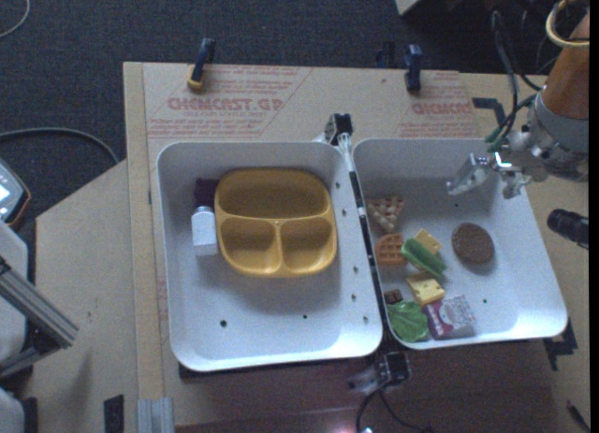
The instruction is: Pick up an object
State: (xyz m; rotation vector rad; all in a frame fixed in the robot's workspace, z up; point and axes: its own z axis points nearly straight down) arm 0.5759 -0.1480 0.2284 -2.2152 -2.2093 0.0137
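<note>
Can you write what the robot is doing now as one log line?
gripper: above right bin, back corner | holding: nothing seen | brown disc: in bin

Yellow tray [275, 221] in left bin [178, 263]; gripper [487, 171] over right bin [533, 263]

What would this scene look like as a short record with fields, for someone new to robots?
Arm: grey, orange band, reaching in from the right
End effector: above the right bin's far part, nothing seen in it
Left bin: yellow divided tray, small white bottle beside it
Right bin: brown round patty, green pod, waffle piece, yellow cheese wedge, green leaf
Task state: not yet picked up
</note>
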